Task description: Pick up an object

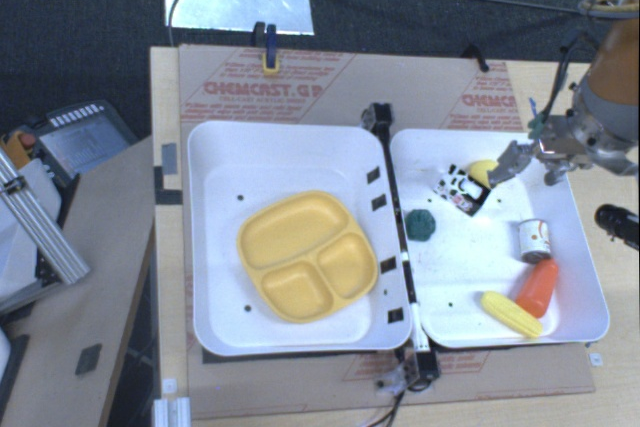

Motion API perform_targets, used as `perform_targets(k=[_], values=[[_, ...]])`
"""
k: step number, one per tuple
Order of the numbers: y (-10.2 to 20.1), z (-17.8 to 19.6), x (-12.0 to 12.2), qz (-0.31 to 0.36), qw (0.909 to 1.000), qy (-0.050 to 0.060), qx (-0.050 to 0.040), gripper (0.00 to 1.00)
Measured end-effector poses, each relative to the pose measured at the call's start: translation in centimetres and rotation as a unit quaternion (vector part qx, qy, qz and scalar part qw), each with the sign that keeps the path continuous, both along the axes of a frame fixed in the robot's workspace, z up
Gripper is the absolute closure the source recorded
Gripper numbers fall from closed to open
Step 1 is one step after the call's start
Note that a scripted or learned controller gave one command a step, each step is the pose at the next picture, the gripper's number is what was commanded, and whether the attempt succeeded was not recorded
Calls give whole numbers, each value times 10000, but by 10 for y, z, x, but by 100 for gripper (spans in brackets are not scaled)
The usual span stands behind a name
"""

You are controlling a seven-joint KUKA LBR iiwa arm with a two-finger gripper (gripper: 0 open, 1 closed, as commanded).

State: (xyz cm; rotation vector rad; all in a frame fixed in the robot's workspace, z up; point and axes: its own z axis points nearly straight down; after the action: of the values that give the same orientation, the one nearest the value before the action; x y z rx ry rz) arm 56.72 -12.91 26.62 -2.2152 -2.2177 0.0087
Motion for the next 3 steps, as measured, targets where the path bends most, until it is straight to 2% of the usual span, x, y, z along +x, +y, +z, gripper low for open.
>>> perform_targets(k=[1,2,3], values=[[0,6,2,10,10000,-51,-7,0],[1,-55,8,2,10000,-39,-5,0],[0,-99,16,1,10000,-36,-4,0]])
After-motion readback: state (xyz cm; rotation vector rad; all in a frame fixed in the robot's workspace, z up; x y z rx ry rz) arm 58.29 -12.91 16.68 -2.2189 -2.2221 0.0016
